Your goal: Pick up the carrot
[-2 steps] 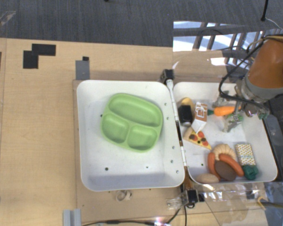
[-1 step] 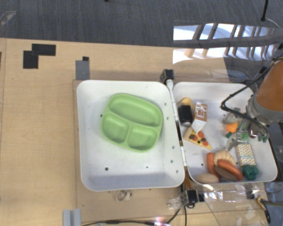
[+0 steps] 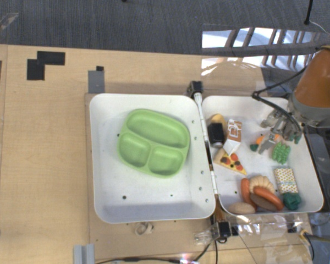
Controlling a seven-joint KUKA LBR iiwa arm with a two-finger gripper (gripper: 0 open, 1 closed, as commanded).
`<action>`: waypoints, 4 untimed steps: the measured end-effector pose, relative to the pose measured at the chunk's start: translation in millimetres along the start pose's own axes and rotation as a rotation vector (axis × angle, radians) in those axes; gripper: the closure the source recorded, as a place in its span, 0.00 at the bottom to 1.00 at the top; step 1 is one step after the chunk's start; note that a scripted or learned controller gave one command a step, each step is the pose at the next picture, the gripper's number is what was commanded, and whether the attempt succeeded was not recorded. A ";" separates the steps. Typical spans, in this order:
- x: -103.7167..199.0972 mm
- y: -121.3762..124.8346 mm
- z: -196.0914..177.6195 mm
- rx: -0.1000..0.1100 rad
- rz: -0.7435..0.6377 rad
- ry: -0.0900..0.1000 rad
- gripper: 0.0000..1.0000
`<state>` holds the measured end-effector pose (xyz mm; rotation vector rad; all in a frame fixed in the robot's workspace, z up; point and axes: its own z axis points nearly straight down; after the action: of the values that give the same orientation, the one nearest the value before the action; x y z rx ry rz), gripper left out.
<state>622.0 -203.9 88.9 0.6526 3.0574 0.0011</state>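
The carrot (image 3: 259, 142) is a small orange piece with a green tip, lying in the right bin (image 3: 313, 172) toward its upper middle. My gripper (image 3: 274, 133) reaches in from the right and hangs just above and to the right of the carrot, its tip very close to the carrot's orange end. From this height I cannot make out whether it touches the carrot. The grey arm with its orange band (image 3: 319, 84) rises behind it at the right edge.
A green bumpy toy (image 3: 280, 153) lies just right of the carrot. Also in the right bin are a pizza slice (image 3: 230, 160), a small carton (image 3: 234, 131), a black block (image 3: 215, 132) and a heap of toy food (image 3: 264, 194) at the front. A green divided plate (image 3: 153, 142) sits in the left bin (image 3: 107, 197).
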 end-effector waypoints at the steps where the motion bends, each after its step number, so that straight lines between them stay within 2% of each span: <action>1: 62.7 34.7 -1.3 -0.001 -0.003 0.003 0.00; 2: 12.0 21.5 -17.7 0.002 0.118 0.001 0.00; 3: 9.0 -2.9 0.7 0.000 0.222 0.005 0.00; 4: 28.4 -3.6 -0.3 0.001 0.237 0.001 0.00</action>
<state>594.6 -195.6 88.7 1.0102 2.9602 0.0022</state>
